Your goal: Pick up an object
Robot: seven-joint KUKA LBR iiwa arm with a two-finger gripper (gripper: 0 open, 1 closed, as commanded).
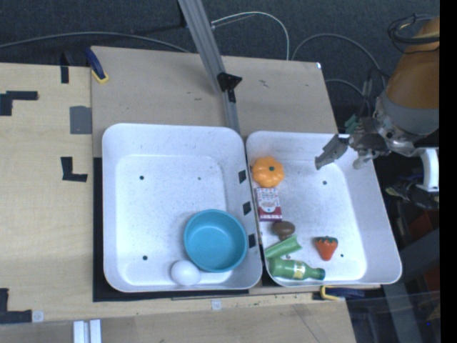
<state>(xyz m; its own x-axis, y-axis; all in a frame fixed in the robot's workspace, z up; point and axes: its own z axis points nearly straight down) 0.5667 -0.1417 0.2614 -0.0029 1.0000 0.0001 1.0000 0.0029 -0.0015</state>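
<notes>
My gripper (338, 163) hangs above the upper right part of the right bin (371, 213), open, with nothing between its fingers. An orange pumpkin (268, 171) lies to its left near the bin's left wall. Below the pumpkin sit a red and white carton (269, 204), a small brown piece (283, 229), a green vegetable (282, 247) and a green bottle (296, 269). A red strawberry-like toy (326, 246) lies near the bin's front, well below the gripper.
The left bin (128, 191) holds a blue bowl (214, 239) and a white ball (186, 271) at its front. A grey pole (207, 41) slants over the bench to the bins' shared back edge. Cables trail behind the bench.
</notes>
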